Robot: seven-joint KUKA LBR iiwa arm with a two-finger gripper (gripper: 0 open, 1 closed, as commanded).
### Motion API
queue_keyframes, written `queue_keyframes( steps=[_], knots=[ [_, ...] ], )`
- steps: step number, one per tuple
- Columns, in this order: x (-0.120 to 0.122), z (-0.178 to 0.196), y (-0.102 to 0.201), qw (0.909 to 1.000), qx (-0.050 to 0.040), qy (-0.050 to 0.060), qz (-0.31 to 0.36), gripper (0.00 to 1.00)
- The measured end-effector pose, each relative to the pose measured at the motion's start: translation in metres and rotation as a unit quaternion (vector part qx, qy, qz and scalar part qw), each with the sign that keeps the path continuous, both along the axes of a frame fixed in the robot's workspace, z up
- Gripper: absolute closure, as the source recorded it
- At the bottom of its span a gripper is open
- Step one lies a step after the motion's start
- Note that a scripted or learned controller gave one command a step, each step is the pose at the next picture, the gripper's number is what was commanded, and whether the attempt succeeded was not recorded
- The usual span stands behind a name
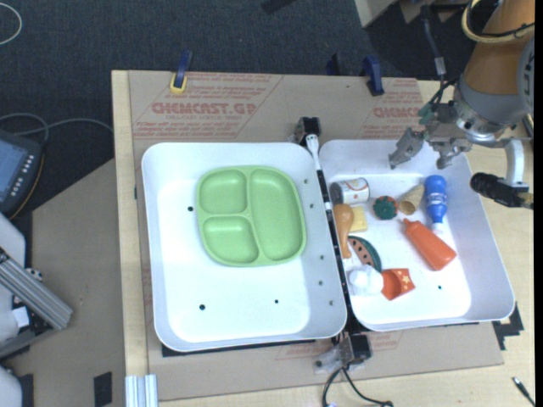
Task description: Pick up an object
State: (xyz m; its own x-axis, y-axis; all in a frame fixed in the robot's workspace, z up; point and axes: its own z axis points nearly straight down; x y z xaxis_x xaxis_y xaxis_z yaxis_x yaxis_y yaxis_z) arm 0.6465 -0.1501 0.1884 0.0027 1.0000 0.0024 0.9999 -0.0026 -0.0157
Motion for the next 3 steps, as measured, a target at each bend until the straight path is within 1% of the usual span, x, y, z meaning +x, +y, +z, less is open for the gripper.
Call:
queue_keyframes(
  steps=[1, 2, 3],
  knots=[
    [0.003, 0.009, 0.000, 1.0000, -0.0012, -0.008, 0.001, 0.00],
    [0.013, -0.042, -0.001, 1.0000, -0.0011, -0.006, 0.002, 0.00],
    [0.002, -0.093, 0.000, 1.0000, -0.0006, -0.005, 0.001, 0.00]
  ],
)
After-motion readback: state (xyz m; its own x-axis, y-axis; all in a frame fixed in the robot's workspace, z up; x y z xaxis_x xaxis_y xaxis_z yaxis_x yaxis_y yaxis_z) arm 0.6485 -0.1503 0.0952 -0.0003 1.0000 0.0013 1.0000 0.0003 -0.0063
